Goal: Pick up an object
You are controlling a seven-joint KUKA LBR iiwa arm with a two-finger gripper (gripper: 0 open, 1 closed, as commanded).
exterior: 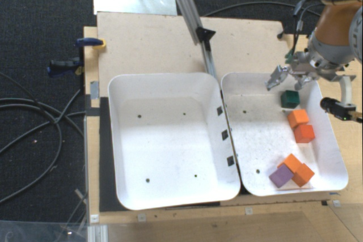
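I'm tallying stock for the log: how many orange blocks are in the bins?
4, all in the right bin. Two touch near its right wall: one, another just below. Two more sit at the lower right corner, beside a purple block. None seem hidden.

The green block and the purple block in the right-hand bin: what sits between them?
In the camera view, two orange blocks lie between the green block and the purple block, plus bare white bin floor.
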